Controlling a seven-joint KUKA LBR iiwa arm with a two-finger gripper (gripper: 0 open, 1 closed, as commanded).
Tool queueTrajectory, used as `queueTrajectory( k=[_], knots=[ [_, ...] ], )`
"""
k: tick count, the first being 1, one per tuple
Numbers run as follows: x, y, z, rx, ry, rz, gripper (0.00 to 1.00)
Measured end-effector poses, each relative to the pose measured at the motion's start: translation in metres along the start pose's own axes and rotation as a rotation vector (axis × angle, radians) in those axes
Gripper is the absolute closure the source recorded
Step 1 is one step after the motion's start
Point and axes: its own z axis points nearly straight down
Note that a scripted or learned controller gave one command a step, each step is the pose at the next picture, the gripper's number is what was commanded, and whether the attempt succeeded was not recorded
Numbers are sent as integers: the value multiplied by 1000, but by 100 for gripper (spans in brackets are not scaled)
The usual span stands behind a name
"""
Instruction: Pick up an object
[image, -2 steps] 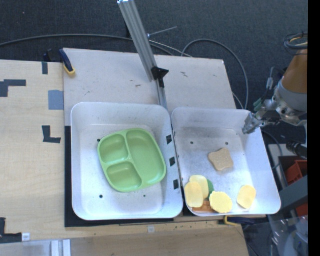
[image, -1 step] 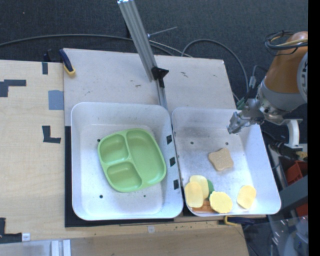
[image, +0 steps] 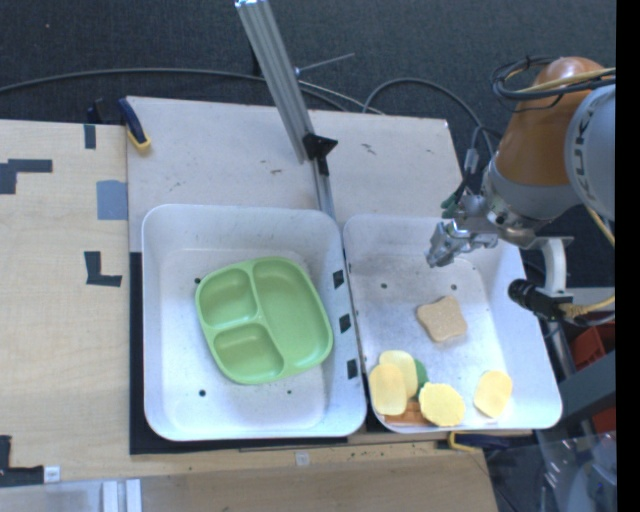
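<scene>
Closest to me, along the near edge of the right bin (image: 520, 300), I see a cluster of yellow slices (image: 395, 382) with a bit of green (image: 421, 373) tucked among them, plus one yellow slice (image: 493, 392) lying apart to the right. Just beyond them, mid-bin, lies a tan slice of toast (image: 442, 320), flat, with a browner crust edge. The gripper (image: 443, 247) hangs above the far part of that bin, well apart from the toast; I cannot tell how its jaws stand. The left bin (image: 170, 300) holds a green three-compartment tray (image: 264, 320).
</scene>
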Motion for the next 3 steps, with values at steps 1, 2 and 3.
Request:
queueTrajectory(
  k=[1,2,3],
  knots=[
    [59,-12,10,2,-1,0,100],
    [114,-29,17,3,-1,0,100],
    [166,-27,13,1,-1,-1,100]
  ],
)
